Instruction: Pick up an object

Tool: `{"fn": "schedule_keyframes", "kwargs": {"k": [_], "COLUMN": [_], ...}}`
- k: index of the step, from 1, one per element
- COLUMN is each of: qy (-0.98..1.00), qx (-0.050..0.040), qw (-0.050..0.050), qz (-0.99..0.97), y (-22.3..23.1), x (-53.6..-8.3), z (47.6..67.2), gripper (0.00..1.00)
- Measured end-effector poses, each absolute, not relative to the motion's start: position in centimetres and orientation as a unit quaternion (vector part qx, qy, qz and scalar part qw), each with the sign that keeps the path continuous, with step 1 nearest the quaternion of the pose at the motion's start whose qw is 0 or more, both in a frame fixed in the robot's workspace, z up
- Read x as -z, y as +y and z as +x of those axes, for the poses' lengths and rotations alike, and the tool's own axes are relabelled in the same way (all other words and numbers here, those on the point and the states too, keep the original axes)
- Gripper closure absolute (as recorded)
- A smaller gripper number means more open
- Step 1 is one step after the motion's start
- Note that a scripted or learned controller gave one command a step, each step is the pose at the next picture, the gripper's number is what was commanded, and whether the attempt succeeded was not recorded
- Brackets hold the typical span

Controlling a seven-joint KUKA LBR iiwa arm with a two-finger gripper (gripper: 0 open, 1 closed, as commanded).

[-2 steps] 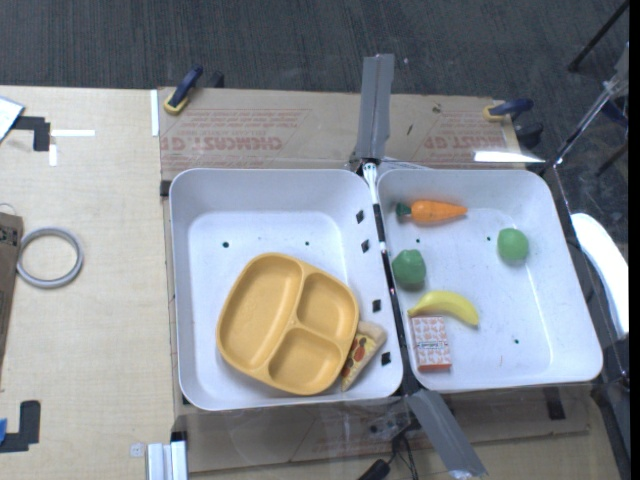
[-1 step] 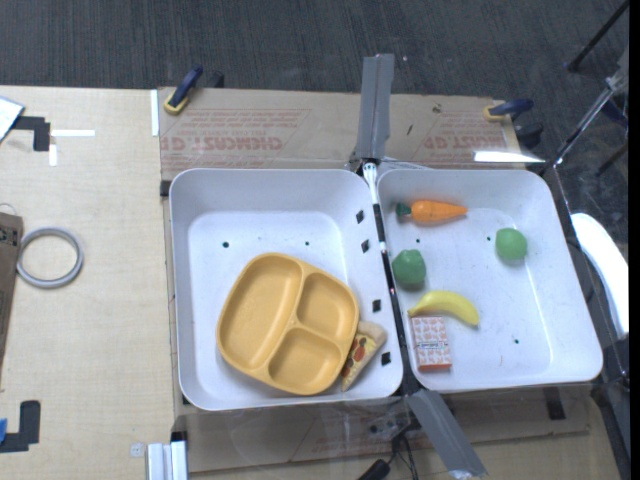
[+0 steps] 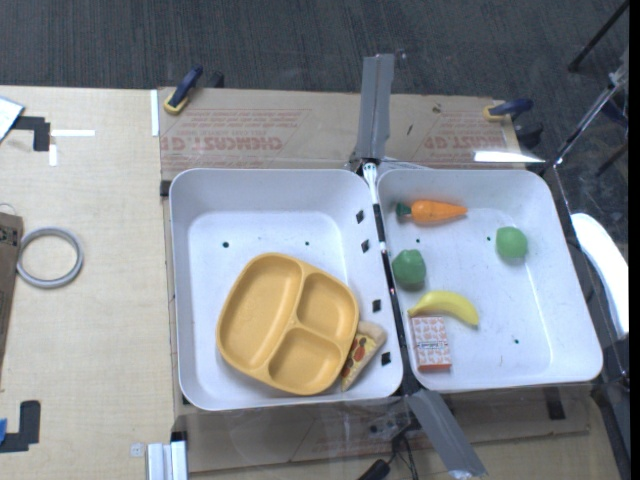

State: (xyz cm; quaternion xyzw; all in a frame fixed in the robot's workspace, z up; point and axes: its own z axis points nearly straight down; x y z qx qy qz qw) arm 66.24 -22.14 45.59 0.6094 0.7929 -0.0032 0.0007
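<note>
The right bin [image 3: 560, 363] holds an orange carrot [image 3: 435, 211] at its back left, a light green ball [image 3: 511, 243] to the right, a dark green round fruit [image 3: 409, 268] by the left wall, a yellow banana [image 3: 446, 307], and a small red and white box [image 3: 431, 345] at the front left. In the left bin [image 3: 195, 208] lies a yellow three-part plate [image 3: 288, 322], with a pizza slice [image 3: 364, 351] tucked beside its right rim.
A roll of tape [image 3: 44, 257] lies on the wooden bench to the left. Cardboard [image 3: 260, 133] with blue clamps [image 3: 183, 88] sits behind the bins. A grey metal divider bar [image 3: 376, 108] stands between the bins at the back.
</note>
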Motion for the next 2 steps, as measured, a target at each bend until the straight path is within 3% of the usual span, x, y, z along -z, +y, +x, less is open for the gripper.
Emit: {"fn": "schedule_keyframes", "kwargs": {"k": [1,2], "qy": [0.794,0.778], "qx": [0.0042,0.0011], "qw": [0.002,-0.001], "qz": [0.608,0.628], "y": [-22.1,-20.4], "x": [-46.4,-44.0], "z": [66.4,66.0], "gripper": [1.00,1.00]}}
